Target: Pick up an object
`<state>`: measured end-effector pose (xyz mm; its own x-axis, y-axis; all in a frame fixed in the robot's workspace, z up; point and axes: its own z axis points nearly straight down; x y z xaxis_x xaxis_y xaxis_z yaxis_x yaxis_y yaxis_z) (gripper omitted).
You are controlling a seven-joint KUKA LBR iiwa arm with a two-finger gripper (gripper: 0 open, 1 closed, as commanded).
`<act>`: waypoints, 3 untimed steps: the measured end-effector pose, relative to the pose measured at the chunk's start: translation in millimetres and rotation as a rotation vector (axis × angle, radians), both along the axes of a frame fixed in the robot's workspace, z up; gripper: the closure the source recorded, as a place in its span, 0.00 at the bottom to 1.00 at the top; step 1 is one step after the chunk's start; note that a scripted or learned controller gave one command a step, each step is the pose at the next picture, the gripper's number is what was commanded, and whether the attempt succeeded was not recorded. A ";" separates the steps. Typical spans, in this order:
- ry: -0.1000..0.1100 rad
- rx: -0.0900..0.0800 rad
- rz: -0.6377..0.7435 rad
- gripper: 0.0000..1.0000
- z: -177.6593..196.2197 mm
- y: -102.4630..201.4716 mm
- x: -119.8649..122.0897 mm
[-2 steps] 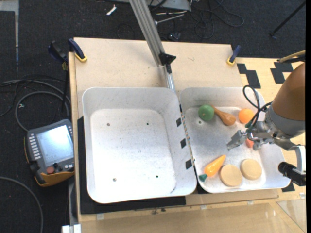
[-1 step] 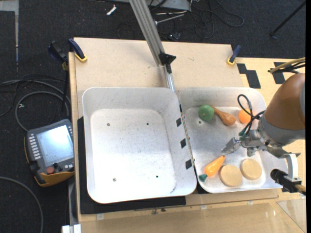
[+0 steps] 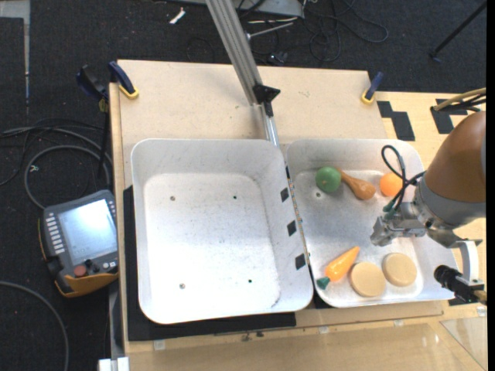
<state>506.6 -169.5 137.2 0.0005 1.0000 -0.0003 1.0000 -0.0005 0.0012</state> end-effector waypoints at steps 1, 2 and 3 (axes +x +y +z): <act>-0.005 -0.002 0.003 1.00 53.2 -5.7 10.4; -0.003 -0.001 0.004 1.00 80.5 -5.7 11.6; -0.002 0.002 0.010 1.00 91.7 51.3 27.8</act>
<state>534.3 -118.1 228.9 -0.0091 1.0000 0.0014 1.0000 0.0091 0.0028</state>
